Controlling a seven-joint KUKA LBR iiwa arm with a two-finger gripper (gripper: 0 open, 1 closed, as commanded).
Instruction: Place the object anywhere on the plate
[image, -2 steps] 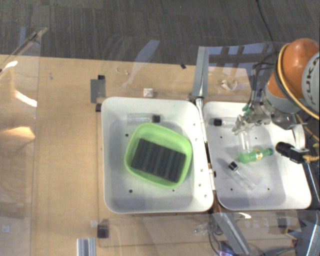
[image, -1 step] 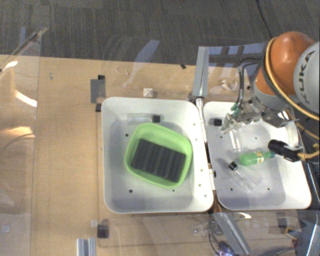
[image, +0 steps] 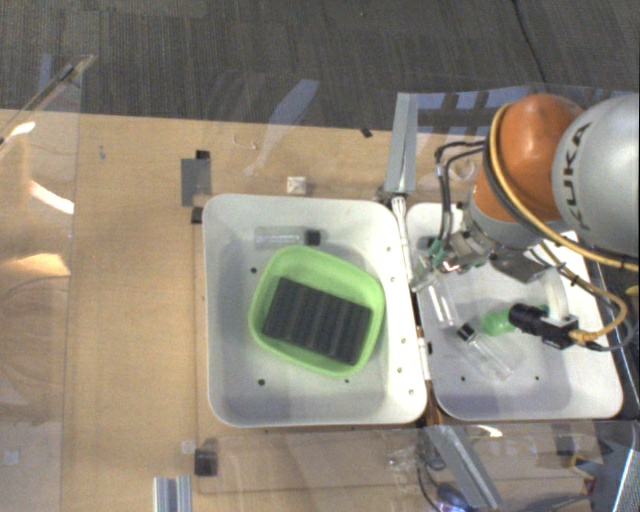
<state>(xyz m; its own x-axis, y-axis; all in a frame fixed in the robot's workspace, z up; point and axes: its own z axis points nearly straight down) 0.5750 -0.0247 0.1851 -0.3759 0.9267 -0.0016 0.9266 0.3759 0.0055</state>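
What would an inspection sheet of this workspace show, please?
Surface: wooden bench; white left bin and right bin side by side.
Job's things: dark ridged block lying on the green plate, left bin.
Clutter: clear tube behind the plate; small green object and clear piece in right bin.
Pincer: over right bin's left side.
Cables: yellow cable by the arm.
Surroundings: grey carpet beyond the bench.
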